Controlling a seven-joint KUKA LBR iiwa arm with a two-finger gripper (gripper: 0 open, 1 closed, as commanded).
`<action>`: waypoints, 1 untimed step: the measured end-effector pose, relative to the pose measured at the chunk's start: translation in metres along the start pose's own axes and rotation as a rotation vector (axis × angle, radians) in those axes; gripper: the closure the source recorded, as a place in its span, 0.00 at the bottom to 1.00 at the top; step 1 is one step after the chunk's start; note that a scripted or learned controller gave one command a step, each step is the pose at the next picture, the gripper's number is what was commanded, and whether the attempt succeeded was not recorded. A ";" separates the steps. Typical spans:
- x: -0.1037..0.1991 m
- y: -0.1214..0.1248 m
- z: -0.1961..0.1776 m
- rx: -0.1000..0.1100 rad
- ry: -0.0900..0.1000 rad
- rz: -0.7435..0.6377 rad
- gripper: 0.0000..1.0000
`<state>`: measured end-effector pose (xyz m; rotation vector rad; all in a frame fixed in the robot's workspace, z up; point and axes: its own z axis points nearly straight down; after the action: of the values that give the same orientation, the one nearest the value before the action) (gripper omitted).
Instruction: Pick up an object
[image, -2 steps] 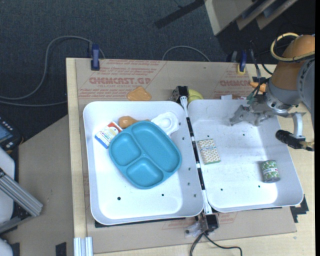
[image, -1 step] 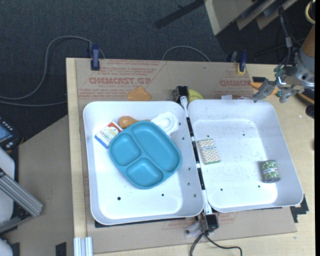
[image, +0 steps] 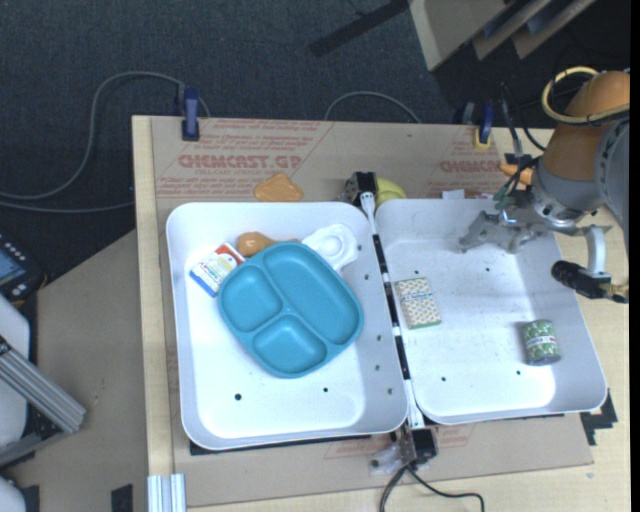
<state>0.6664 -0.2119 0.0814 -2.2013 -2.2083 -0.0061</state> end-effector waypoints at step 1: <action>-0.011 -0.096 -0.065 -0.007 -0.017 0.006 0.00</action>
<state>0.5712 -0.2243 0.1471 -2.2202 -2.2132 0.0057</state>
